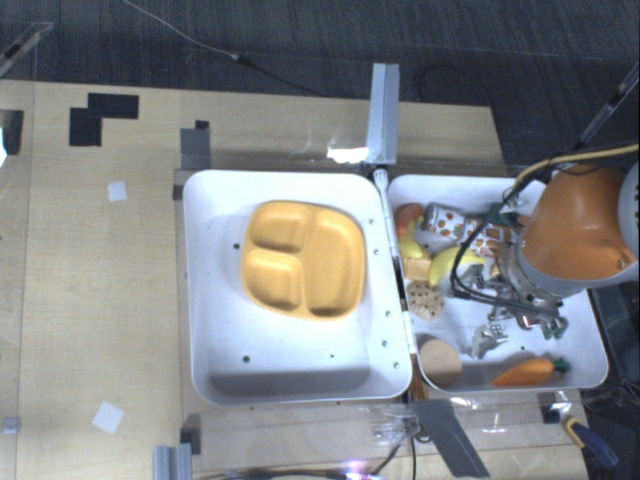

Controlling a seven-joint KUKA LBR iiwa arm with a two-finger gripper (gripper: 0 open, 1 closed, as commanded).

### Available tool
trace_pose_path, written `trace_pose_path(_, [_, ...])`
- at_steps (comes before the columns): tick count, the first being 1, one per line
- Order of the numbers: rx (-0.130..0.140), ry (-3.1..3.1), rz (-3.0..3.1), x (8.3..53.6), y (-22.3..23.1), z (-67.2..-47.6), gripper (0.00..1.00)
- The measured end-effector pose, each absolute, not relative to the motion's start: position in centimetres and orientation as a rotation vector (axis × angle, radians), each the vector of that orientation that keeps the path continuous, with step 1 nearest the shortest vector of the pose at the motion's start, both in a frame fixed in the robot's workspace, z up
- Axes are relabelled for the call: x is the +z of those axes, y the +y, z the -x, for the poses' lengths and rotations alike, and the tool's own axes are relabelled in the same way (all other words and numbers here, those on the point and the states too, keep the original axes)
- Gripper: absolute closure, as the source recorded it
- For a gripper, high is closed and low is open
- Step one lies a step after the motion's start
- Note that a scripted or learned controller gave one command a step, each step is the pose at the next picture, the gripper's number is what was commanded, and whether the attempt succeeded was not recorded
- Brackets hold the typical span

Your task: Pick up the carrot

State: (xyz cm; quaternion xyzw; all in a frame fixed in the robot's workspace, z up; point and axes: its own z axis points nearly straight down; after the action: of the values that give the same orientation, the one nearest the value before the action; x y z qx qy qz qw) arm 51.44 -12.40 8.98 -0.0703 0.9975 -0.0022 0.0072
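The carrot (525,371), orange with a green top at its right end, lies along the near wall of the right bin (596,340). My gripper (520,335) hangs just above and slightly behind it, under the orange-banded wrist (575,226). Its two metal fingers (488,340) stand apart, open, with nothing between them. The carrot lies on the bin floor, apart from the fingers.
Toys crowd the right bin's left part: a reddish fruit (408,218), a patterned can (445,225), a banana (440,265), a cookie (425,301) and a brown disc (440,356). The left bin (215,298) holds a yellow divided plate (303,258).
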Motion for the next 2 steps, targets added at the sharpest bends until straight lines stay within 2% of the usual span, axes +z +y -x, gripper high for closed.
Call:
trace_pose_path(1, [0.000, 3.125, -0.026, 8.9, -14.8, -50.2, 0.00])
trace_pose_path(2, [-0.004, 3.113, -0.017, 10.3, -14.7, -50.5, 1.00])
